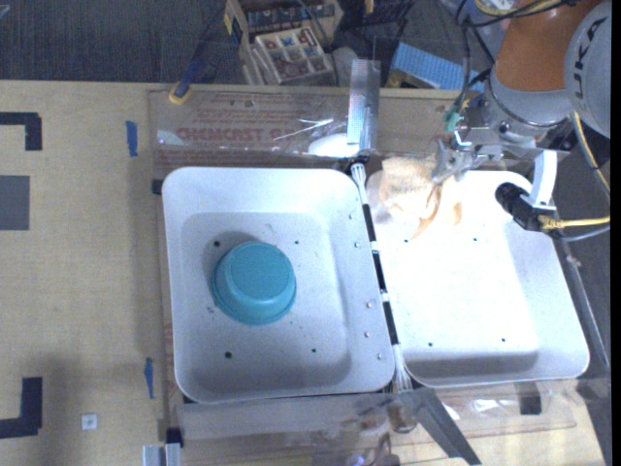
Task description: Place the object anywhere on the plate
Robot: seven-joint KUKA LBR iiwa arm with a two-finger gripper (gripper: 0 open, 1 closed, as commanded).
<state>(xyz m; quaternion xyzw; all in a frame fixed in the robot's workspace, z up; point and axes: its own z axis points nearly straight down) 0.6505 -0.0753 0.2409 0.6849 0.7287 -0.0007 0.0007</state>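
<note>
Hovering Gripper Above Pale Object

Sitting upside down in the left bin [194, 202] is a teal plate [254, 282]. Rightward, a washed-out pale object [412, 197] lies in the right bin's [505, 357] far left corner, directly beneath the gripper [452, 163]; finger state unclear.

The arm [572, 37] is cut off by the top and right edges. The gripper [448, 168] is small and lost against glare; finger position cannot be determined. A pale orange-and-cream object [419, 202] below it is overexposed; its identity and its contact with the gripper are unclear. The right bin [485, 299] is washed out at its far left corner. Clutter [291, 27] beyond the bench is cropped and indistinct.
</note>
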